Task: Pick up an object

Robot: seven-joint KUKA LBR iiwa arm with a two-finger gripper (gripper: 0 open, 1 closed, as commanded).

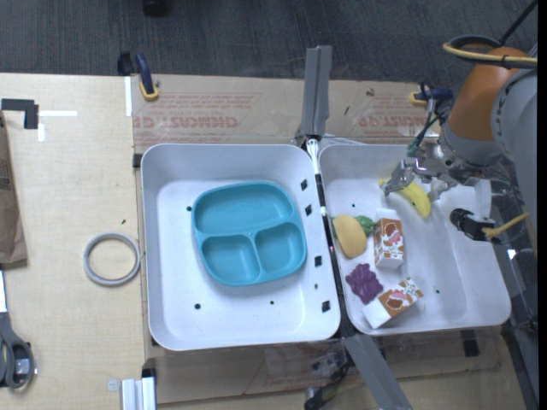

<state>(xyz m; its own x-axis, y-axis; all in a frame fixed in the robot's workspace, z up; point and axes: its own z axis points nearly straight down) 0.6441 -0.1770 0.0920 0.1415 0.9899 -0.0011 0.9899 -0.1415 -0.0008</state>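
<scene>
1. The hand [416,180] is seen low over the back of the right bin [479,289]; a banana [416,199] appears to be held between its fingers, though the contact is hard to make out.
2. The arm [491,101] is seen coming in from the right.
3. A lemon [349,236] with a green leaf, a small carton [389,243], purple grapes [364,282] and a second carton [396,301] are found along the bin's left side.
4. A blue divided plate [249,233] is seen in the left bin [171,297].
5. A tape ring [112,258] is seen on the counter [64,186].
</scene>
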